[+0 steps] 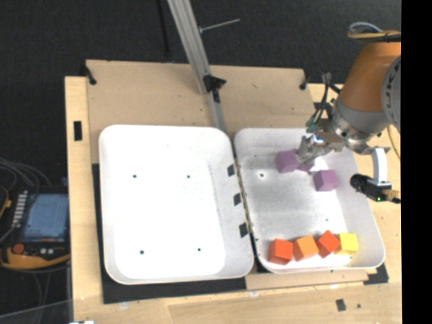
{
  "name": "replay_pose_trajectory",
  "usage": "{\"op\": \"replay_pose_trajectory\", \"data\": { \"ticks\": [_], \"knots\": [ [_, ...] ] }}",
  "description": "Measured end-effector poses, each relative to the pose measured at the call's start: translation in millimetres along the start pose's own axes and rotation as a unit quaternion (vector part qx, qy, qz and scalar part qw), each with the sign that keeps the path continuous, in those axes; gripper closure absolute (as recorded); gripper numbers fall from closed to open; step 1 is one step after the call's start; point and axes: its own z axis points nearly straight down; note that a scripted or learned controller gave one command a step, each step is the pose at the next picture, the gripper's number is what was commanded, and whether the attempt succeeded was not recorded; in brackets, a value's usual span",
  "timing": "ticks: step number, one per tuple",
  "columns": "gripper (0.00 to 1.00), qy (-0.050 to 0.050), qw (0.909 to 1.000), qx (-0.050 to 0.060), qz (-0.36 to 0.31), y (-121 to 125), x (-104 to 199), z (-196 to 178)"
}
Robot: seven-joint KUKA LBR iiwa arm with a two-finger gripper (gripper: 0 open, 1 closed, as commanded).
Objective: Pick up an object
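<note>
The gripper hangs over the upper part of the right-hand white bin, at about 1 o'clock from that bin's middle, with the grey arm and its orange band rising away toward 2 o'clock. Whether the pincer is spread or pressed together, I cannot tell at this slant. 2 purple cubes lie beneath it: one purple cube sits just beside the gripper tip at its 8 o'clock, perhaps touching, and the other purple cube lies near, at its 5 o'clock, apart from the first. Along the bin's 6 o'clock edge runs a row of 4 blocks: a red-orange block, an orange block, a red block and a yellow block, each close against its neighbour. The left-hand white bin lies at 9 o'clock, side by side with the first.
</note>
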Motion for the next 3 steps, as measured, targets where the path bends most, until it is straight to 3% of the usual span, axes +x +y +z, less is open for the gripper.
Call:
{"op": "replay_pose_trajectory", "data": {
  "ticks": [3],
  "knots": [
    [1.0,0.002,1.0,0.0,-0.006,-18.0,164.5,-1.4]
  ]
}}
